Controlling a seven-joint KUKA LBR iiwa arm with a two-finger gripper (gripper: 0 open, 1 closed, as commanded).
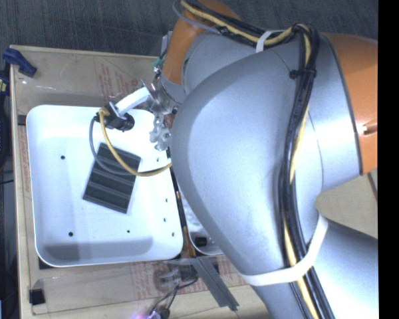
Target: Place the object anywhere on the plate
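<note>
The bulky grey arm (266,151) hides most of the right bin. A dark ribbed rectangular object (111,177) lies in the shallow white left bin (53,178); placing looks not yet done.

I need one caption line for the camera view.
Grey arm leans over left white bin holding a dark ribbed object.
</note>
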